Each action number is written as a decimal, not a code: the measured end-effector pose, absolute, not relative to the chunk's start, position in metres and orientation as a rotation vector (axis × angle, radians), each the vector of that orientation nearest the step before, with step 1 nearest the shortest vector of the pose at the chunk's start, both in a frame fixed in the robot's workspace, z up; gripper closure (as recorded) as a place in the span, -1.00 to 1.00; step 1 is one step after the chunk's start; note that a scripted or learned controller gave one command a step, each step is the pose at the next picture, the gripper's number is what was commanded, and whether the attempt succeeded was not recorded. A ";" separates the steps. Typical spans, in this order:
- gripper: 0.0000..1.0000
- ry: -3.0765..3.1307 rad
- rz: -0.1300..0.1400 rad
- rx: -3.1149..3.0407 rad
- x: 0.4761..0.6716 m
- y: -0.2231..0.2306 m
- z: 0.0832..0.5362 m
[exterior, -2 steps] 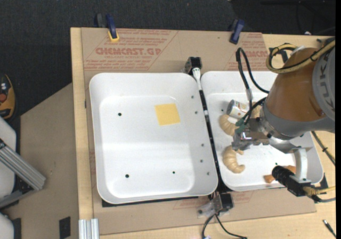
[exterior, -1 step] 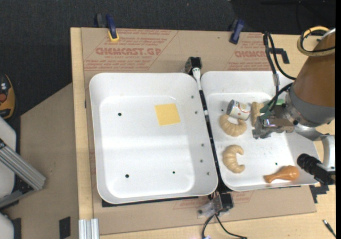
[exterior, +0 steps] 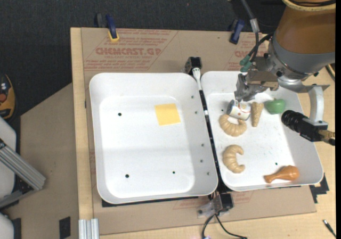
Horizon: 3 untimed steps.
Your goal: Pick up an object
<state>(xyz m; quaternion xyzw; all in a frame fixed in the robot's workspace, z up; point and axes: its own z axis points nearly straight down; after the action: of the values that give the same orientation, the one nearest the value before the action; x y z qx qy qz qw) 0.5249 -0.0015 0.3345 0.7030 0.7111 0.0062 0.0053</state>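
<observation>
Your jaws [exterior: 241,108] are down in the right bin, closed on a small white object with a red mark [exterior: 242,109], which seems to sit between the fingertips just above the upper croissant; the grip looks slight, so treat it as unproven.

Scanning from the left: the left white plastic bin [exterior: 106,142] carries a flat yellow square slice, like cheese [exterior: 168,114], lying alone near its middle. The right white bin [exterior: 309,166] holds a tan croissant-shaped pastry toy [exterior: 233,125] touching the spot under the jaws, a second tan croissant [exterior: 234,158] below it, a slim beige cone-like piece [exterior: 256,113] just beside the jaws, a green rounded piece [exterior: 276,106] further right, and an orange-brown drumstick [exterior: 282,174] near the front corner.

You are at the grasp step. Next calls for a straight lift, slow enough to show whether the white object comes up.
</observation>
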 end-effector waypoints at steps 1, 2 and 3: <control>1.00 2.220 0.017 2.207 0.586 0.037 0.420; 1.00 2.218 0.023 2.206 0.633 0.075 0.544; 1.00 2.219 -0.018 2.236 0.650 0.007 0.401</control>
<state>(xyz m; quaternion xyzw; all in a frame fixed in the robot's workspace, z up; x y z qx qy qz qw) 0.6498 0.0070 0.4009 0.7097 0.7045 -0.0057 -0.0041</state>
